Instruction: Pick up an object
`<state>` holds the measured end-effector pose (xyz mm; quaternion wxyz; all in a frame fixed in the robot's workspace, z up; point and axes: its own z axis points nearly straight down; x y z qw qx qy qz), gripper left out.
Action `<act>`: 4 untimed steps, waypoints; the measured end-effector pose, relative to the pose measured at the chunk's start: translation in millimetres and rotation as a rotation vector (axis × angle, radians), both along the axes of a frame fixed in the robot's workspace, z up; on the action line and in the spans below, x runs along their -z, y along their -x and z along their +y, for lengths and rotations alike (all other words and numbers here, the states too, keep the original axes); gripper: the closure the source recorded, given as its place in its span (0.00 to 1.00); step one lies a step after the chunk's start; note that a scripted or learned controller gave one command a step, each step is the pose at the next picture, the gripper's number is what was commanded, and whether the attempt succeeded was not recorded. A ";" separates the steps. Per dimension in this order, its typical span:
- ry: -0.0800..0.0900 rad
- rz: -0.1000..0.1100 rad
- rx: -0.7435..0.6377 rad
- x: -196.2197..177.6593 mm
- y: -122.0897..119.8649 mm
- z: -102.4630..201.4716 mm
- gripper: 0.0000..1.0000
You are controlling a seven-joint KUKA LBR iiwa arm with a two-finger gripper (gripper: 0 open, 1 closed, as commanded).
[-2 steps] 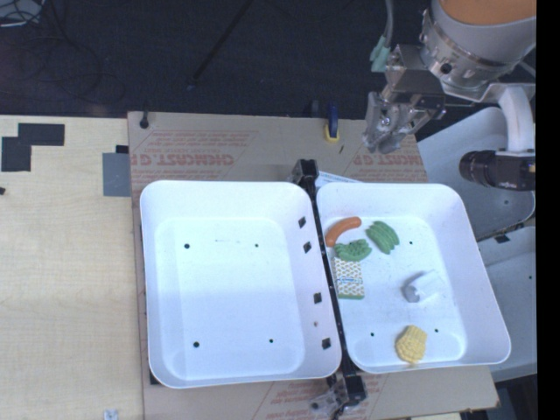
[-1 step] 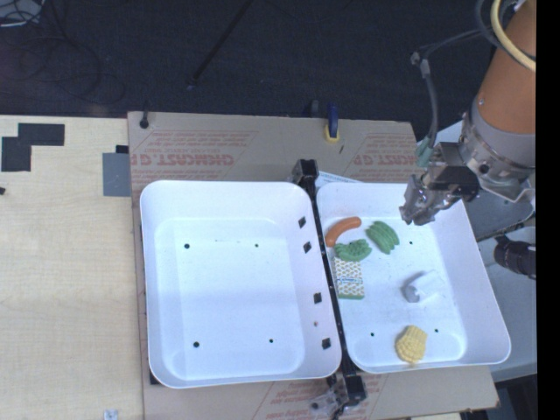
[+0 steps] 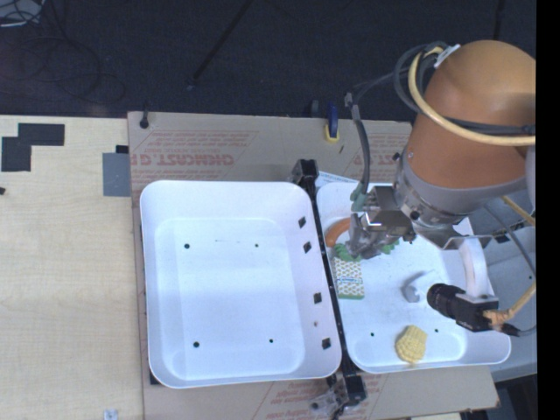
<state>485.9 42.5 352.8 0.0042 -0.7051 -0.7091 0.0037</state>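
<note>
The gripper (image 3: 367, 245) hung low in the right bin (image 3: 490, 353) over a green patterned packet (image 3: 350, 278); whether it pinched anything could not be told. The packet looked light, flat and soft, best taken across its narrow width.

The pale wooden bench (image 3: 61, 278) carried a brown cardboard sheet (image 3: 227, 147) with reversed red print. On the sheet sat two shallow white bins side by side: the left bin (image 3: 157, 208) and the right bin (image 3: 490, 353), apparently touching along their shared edge.
</note>
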 end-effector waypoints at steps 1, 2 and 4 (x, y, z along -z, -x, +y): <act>0.000 -0.018 0.003 -78.5 -48.7 26.3 1.00; 0.002 -0.003 0.004 -43.5 11.8 22.3 1.00; 0.002 -0.006 0.000 -171.7 -61.4 10.4 1.00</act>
